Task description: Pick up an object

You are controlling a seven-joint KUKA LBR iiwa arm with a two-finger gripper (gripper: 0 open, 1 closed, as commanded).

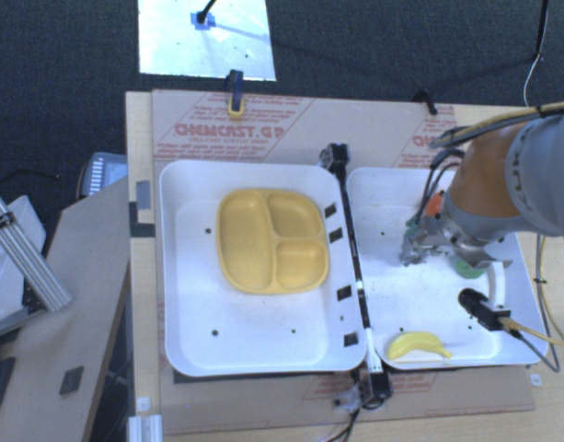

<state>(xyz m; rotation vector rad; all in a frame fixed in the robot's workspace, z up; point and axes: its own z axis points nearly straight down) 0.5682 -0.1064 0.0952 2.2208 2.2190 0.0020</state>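
Two white bins sit side by side on the table (pixel 142 357): the left bin (pixel 185 339) holds one yellow divided plate (pixel 270 240); the right bin (pixel 378 284) holds one banana (pixel 419 345) at 6 o'clock, with the end effector (pixel 416 247) near centre, grip unreadable.

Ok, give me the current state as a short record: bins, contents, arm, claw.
left bin: holds a yellow divided tray, lying flat near the middle
right bin: holds a banana near the front edge
green object: in the right bin, mostly hidden under the arm, identity unclear
arm: reaches in from the right, over the right bin
claw: low over the right bin floor, apart from the banana
grasp: nothing seen between the claw's fingers
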